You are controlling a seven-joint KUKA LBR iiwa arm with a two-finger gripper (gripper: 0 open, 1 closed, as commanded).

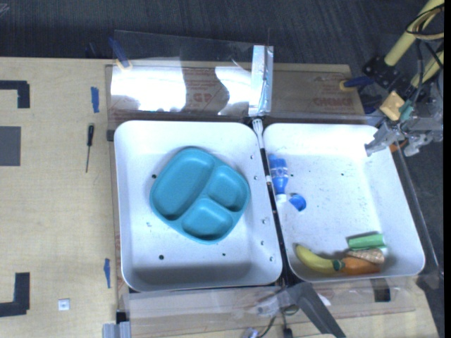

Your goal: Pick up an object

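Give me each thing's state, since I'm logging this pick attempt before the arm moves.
Blue divided plate: flat in left bin.
Banana: lying in right bin.
Green block: lying beside carrot.
Blue-and-white bottle: lying down.
Gripper: over right bin's far corner.

The surface (49,210) is of pale wood. Two white bins are set on it: the left bin (134,259), with the right bin (402,217) touching its right side.

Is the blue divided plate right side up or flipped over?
Right side up: the blue divided plate shows its three recessed compartments facing the camera, lying in the left bin.
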